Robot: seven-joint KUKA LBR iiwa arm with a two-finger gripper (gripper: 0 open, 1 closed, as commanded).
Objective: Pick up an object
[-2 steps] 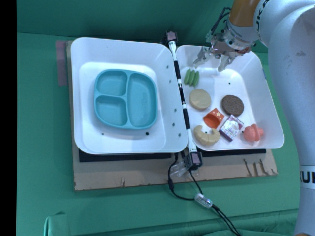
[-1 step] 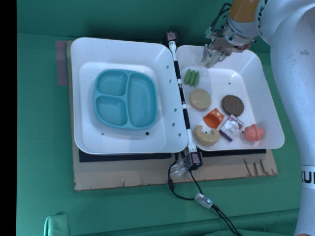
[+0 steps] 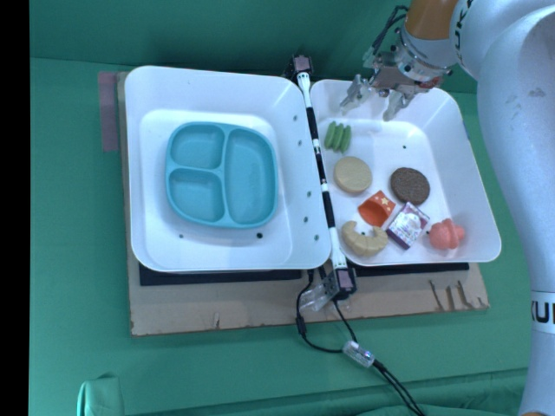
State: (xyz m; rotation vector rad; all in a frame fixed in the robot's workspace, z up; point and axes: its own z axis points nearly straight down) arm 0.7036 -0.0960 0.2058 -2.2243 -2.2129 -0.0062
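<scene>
My gripper (image 3: pixel 373 102) hangs above the far edge of the right bin (image 3: pixel 464 159), its two fingers spread apart and open with nothing between them. Below it in that bin lie green pea pods (image 3: pixel 337 136), a tan round cracker (image 3: pixel 353 174), a dark brown cookie (image 3: pixel 409 185), a red fries carton (image 3: pixel 376 208), a croissant (image 3: pixel 363 240), a purple-and-white packet (image 3: pixel 407 226) and an orange-pink toy (image 3: pixel 446 234). The pea pods are the nearest item, lying down and to the left of the fingers.
The left bin (image 3: pixel 147 102) holds a teal divided plate (image 3: pixel 222 173). A black-and-white bar (image 3: pixel 316 150) runs between the two bins, and a cable (image 3: pixel 347 341) trails off the bench front. The arm's grey links (image 3: pixel 516 146) fill the right side.
</scene>
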